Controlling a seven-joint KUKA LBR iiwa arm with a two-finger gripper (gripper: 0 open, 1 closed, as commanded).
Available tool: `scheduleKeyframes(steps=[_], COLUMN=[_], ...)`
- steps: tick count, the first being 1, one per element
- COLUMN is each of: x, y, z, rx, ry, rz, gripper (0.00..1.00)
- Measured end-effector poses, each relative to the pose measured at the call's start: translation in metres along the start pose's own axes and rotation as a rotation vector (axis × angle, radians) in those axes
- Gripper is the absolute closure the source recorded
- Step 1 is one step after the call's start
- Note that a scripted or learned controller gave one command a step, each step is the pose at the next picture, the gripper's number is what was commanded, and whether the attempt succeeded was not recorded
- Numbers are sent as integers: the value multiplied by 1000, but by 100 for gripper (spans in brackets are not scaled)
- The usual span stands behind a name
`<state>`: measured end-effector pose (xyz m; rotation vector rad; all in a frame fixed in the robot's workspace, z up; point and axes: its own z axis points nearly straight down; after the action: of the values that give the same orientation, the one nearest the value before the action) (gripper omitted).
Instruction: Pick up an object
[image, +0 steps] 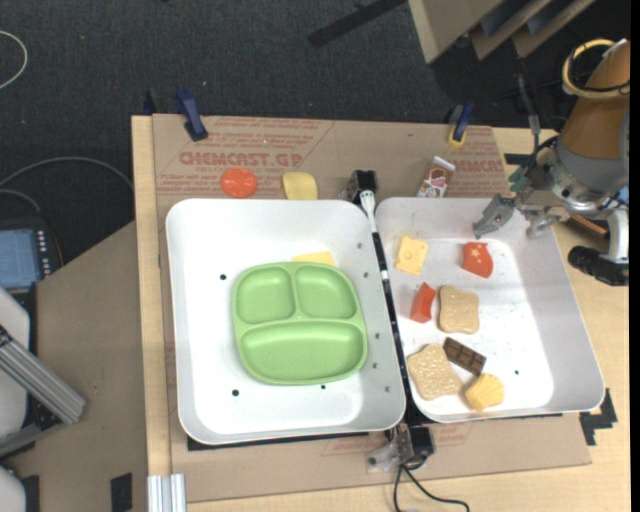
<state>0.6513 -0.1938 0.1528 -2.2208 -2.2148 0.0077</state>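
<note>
Objects: toy food pieces lying loose in right bin (560, 330). Gripper (515, 215): fingers spread, nothing between them, over bin's top edge. Nearest: red wedge (478, 259), then holed cheese square (411, 254). Lower: red slice (424, 302), two speckled tan toasts (459, 310), brown chocolate bar (464, 354), yellow cheese chunk (485, 391). Left bin (200, 240): green three-section plate (298, 323), yellow piece behind it. Cardboard sheet (250, 150) under bins, carrying orange disc (239, 182), pale yellow block (299, 186), small carton (435, 178).
</note>
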Motion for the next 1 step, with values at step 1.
scheduleKeyframes(steps=[1], x=[13], y=[-10], z=[72], rx=[0], ry=[2], rz=[-3], gripper=[0])
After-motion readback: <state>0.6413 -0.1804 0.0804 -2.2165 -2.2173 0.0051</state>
